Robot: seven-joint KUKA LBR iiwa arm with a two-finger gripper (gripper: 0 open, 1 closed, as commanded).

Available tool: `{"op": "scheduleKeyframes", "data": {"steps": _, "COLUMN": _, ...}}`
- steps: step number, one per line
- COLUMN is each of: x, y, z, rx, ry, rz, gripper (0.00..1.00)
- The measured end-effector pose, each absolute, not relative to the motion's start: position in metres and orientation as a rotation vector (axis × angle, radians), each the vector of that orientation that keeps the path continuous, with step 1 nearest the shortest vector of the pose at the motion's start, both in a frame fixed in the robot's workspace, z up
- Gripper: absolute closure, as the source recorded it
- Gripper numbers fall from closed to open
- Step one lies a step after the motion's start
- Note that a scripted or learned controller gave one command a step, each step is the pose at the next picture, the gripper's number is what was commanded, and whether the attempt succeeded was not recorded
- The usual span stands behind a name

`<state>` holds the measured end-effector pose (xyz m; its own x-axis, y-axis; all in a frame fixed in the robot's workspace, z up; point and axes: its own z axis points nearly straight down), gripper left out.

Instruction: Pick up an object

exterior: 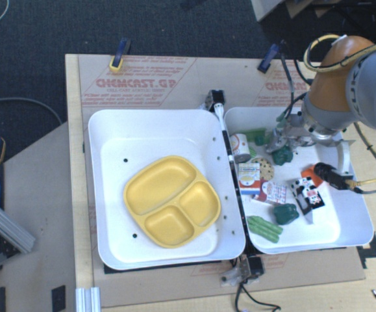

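Observation:
The right bin (353, 229) holds several small objects. My gripper (282, 143) hangs over the bin's back part, coming down from the grey arm with the orange band. Right under its tip lies a dark green object (282, 155); I cannot tell whether the gripper touches it. Just to the left are a green piece (259, 137) and a small can (240, 145). Nearer the front lie a round cookie-like piece (263, 169), a red and white box (249, 177), a white packet (276, 193), another dark green lump (285, 213) and a light green pickle-like object (264, 228).
The left bin (110, 142) holds a yellow divided plate (172, 201). A black and white object (307, 197) and a small orange thing (309, 172) lie in the right bin's right half. Clamps stand between the bins at the back (215, 99) and front (249, 267).

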<state>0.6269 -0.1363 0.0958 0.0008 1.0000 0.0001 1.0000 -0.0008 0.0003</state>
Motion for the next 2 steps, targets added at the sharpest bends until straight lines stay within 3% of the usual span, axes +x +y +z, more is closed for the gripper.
{"op": "scheduleKeyframes", "data": {"steps": 2, "x": 0.627, "y": -0.133, "z": 0.202, "rx": 2.216, "ry": 2.218, "rz": 0.006, "gripper": 1.0}}
